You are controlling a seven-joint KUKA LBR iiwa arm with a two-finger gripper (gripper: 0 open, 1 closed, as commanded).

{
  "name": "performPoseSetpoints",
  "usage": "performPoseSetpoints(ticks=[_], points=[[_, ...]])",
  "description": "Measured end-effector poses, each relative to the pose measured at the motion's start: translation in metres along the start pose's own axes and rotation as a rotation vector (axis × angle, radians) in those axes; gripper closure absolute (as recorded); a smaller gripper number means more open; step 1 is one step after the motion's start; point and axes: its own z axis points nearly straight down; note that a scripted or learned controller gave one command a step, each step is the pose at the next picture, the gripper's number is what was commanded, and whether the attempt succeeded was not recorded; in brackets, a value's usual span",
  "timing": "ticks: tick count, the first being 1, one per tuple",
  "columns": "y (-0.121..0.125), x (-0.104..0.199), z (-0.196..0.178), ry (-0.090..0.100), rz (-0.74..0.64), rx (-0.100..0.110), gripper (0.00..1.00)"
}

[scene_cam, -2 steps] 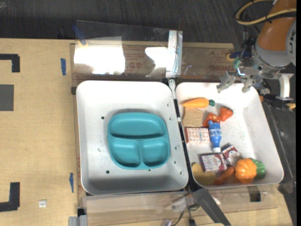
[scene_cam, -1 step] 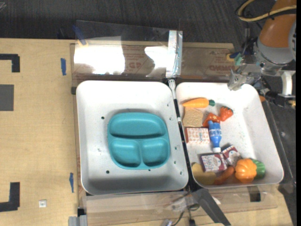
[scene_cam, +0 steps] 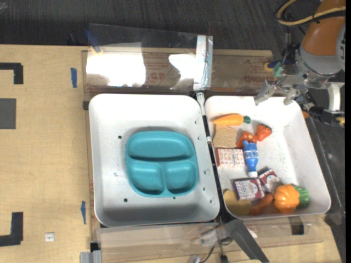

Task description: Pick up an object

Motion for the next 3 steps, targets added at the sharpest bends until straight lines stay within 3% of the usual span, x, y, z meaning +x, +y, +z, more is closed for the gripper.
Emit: performPoseSetpoints(ticks=[1, 2, 3], points=[[-0.080, -0.014, 0.116, -0.001, -0.222, -0.004, 0.00], [-0.037, 0.044, 0.116, 0.001, 0.010, -0.006, 0.00], [-0.037, 0.044, 0.105, 0.000, 0.010, -0.008, 1.00]])
